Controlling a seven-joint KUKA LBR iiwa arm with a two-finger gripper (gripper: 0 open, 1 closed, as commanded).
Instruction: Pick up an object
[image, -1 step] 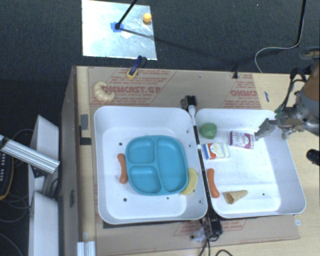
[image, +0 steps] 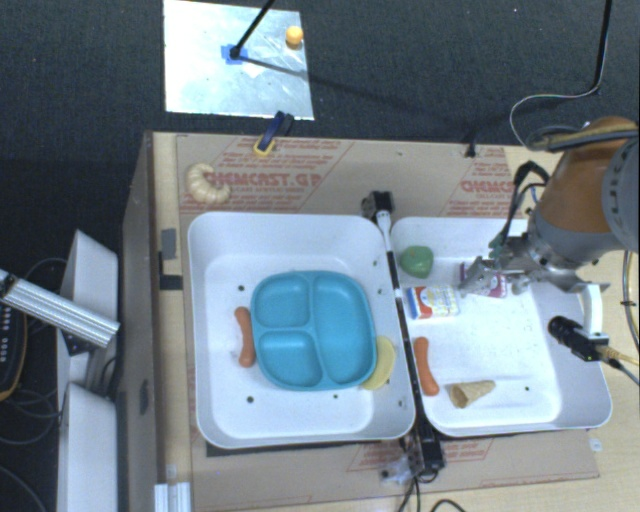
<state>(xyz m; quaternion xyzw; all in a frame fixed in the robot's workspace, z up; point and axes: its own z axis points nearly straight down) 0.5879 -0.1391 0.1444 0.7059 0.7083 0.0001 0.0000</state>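
Observation:
My gripper (image: 486, 277) hangs low over the back of the right bin (image: 575, 400), at the end of the grey arm with its orange band (image: 580, 195). Just left of it lies a small white carton (image: 433, 302) with red and blue print. A green round piece (image: 416, 261) sits in the bin's back left corner. Along the left wall lies an orange-red sausage (image: 427, 365), and a tan cone (image: 470, 392) rests near the front. Something pinkish shows right under the gripper, too small to make out.
The left bin (image: 215, 270) holds a blue divided plate (image: 305, 328), a second sausage (image: 243, 337) to its left and a yellow slice (image: 386, 362) at its right edge. A black divider rail (image: 395, 300) separates the bins. A black fitting (image: 575, 338) juts over the right bin.

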